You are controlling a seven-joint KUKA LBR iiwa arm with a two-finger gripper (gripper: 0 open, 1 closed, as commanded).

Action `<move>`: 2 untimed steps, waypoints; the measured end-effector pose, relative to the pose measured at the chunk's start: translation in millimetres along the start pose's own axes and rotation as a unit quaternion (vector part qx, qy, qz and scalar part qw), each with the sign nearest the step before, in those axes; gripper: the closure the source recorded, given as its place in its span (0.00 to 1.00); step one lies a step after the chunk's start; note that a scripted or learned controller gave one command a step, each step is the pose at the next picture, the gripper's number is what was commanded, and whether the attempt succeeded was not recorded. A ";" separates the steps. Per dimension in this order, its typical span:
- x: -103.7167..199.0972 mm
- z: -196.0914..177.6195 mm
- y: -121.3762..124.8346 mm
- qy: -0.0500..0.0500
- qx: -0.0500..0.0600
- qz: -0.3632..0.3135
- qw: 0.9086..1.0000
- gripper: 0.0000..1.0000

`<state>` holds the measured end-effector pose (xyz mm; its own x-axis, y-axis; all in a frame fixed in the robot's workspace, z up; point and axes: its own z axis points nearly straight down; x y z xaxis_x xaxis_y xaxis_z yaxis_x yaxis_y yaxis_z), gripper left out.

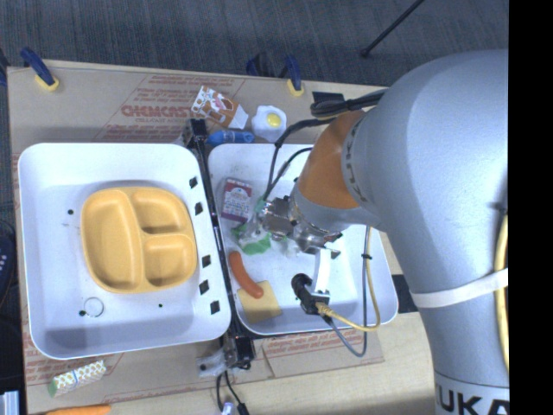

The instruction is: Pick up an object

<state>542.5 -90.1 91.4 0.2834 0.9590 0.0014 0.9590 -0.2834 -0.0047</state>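
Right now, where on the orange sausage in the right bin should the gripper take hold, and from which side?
Probably at the middle of the orange sausage, coming straight down, fingers closing across its narrow width. It lies flat and slanted on the right bin floor; its lower end meets the yellow block, so the upper half is freer.

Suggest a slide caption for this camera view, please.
Gripper lowered into right bin above green item; yellow tray in left bin.
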 end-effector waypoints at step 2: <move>33.0 -100.4 -0.5 -0.001 -0.002 -0.166 0.986 1.00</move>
